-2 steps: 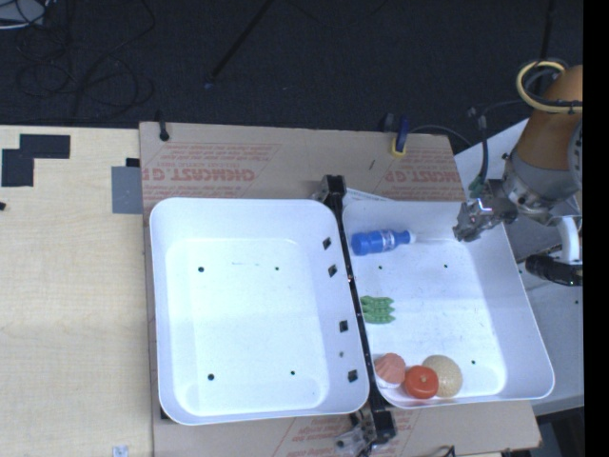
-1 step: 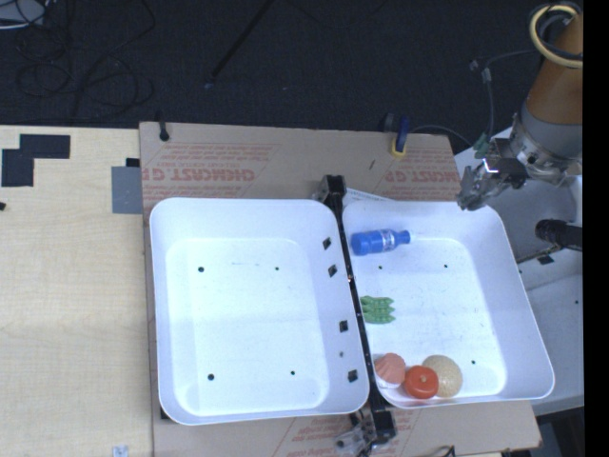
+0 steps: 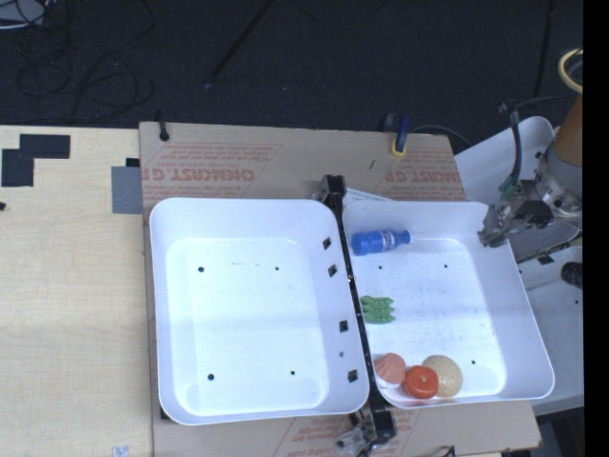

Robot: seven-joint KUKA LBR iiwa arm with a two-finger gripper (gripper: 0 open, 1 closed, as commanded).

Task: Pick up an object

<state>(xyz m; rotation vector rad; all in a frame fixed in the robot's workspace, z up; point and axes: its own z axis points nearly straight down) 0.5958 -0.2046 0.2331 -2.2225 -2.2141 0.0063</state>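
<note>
White plastic forms two shallow bins side by side on a cardboard-covered bench; the left bin (image 3: 190, 219) comes first, then the right bin (image 3: 514, 303), which holds every loose item. Near its upper left, close to the divider, a blue bottle (image 3: 381, 242) lies on its side, long axis running roughly left to right with a slight upward tilt, its pale cap end pointing right. Below it sits a small green ridged piece (image 3: 377, 309), also lying crosswise. In the lower left corner three round things cluster, touching: a pink one (image 3: 389, 367), a red one (image 3: 421, 382) and a tan one (image 3: 444, 373). At the far right, the grey arm with its orange band reaches in, the gripper (image 3: 495, 228) angled down and leftward over the right bin's upper right rim, well apart from the bottle. Nothing is seen between its tips; their spread cannot be told.
</note>
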